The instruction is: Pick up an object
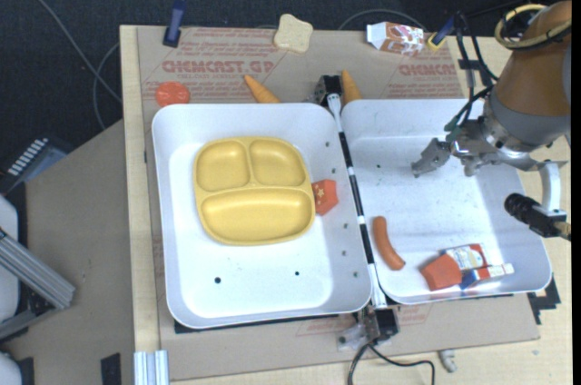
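The likeliest thing to pick is the orange sausage point(388, 243), lying in the right bin point(408, 129) close to that bin's left wall, its long axis running from upper left to lower right. Just beside it toward the near right corner sit a red block point(441, 272) and a small white carton point(474, 260), the two touching or nearly so. The gripper point(436, 158) hangs above the bare middle of the same bin, empty, with its fingers spread apart and nothing between them. From there the sausage lies toward the near edge and a little to the left, so the coming move is, by my judgement, a short shift toward the front of the bin, a wrist turn to bring the fingers across the sausage's narrow width, then a descent. The red block is close enough to be nudged if the approach drifts right. In the left bin point(182, 283) a yellow divided plate point(252, 191) rests with a small red piece point(324, 195) touching its right rim
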`<state>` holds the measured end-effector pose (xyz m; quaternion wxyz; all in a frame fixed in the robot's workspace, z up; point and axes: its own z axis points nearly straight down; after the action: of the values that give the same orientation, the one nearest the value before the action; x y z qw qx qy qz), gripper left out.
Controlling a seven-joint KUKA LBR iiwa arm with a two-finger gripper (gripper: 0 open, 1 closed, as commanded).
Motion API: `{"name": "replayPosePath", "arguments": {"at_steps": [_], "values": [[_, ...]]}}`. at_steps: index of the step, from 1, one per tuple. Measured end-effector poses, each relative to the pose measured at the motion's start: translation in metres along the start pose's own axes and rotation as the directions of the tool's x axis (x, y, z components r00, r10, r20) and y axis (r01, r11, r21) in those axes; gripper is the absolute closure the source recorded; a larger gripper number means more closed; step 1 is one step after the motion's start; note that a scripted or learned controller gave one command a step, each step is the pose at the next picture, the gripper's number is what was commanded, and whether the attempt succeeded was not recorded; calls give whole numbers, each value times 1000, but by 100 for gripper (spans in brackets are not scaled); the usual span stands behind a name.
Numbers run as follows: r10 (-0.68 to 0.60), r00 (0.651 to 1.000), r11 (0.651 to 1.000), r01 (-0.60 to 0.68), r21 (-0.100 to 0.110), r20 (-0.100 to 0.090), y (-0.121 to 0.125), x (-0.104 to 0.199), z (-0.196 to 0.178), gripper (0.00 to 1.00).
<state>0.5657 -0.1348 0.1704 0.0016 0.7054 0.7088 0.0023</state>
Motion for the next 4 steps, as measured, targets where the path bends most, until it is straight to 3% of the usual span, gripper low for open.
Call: {"name": "replayPosePath", "arguments": {"at_steps": [1,2,3,4], "values": [[5,1000,1000,-5,4,3,87,-86,3,0],[5,1000,1000,-5,8,1,17,-82,62,0],[6,1000,1000,-6,9,0,-73,-67,86,0],[3,1000,1000,-3,1,2,-13,-28,-60,0]]}}
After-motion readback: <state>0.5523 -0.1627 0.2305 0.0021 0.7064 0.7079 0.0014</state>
